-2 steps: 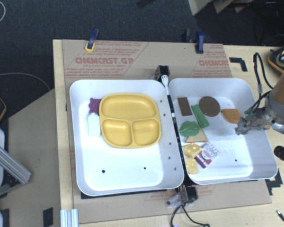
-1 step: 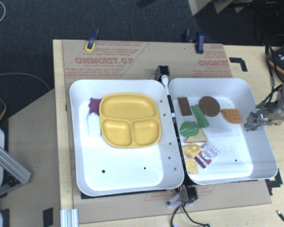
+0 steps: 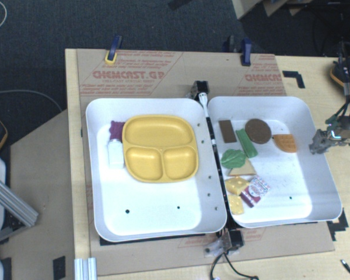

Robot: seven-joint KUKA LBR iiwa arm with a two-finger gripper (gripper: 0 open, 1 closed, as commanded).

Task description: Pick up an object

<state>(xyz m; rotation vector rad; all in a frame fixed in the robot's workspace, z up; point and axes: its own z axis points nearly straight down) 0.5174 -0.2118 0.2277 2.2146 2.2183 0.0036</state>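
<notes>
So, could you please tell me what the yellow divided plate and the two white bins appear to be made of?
The yellow divided plate looks like moulded plastic with a matte-to-satin finish: uniform colour, soft rounded compartment ridges. The left white bin and the right white bin seem to be thin formed plastic, smooth and slightly glossy, with rounded corners; coated metal cannot be excluded.

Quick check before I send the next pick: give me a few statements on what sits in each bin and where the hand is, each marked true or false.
1. The yellow divided tray lies in the left bin. True.
2. The brown round disc lies in the left bin. False: it lies in the right bin.
3. The hand is over the left bin. False: it is at the right bin's right rim.
4. A green leaf-shaped piece lies in the right bin near the divide. True.
5. A purple item sits beside the tray's left edge. True.
</notes>
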